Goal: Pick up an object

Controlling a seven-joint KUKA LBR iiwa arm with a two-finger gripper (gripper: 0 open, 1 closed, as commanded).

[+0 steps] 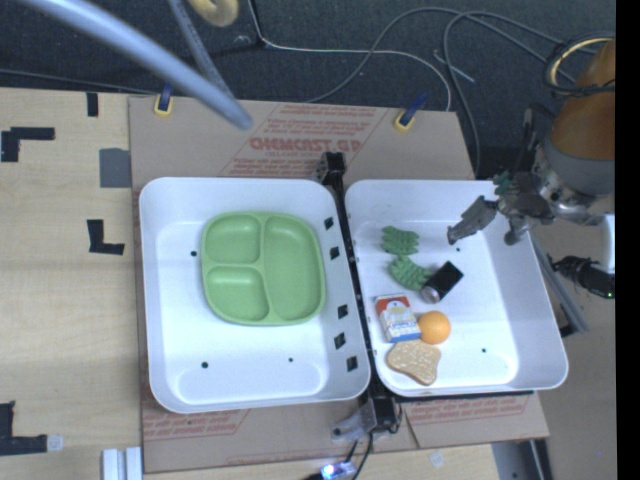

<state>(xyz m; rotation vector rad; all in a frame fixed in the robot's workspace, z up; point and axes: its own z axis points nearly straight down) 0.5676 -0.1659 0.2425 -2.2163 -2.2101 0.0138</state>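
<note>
The right bin [520,358] holds several small items. Two green pieces [403,253] lie near its middle, with a black cylinder [441,281] just right of them. Closer to the front are a red, white and blue box [397,318], an orange ball [433,326] and a tan bread-shaped piece [413,361]. My gripper [483,233] hangs over the bin's back right part, up and to the right of the black cylinder. It is open, its two fingers spread, and nothing sits between them.
In the left bin [170,358] rests a green divided plate [264,268]. A black clip strip [345,298] runs along the seam between the bins. Cables [420,38] trail across the dark floor behind the bench.
</note>
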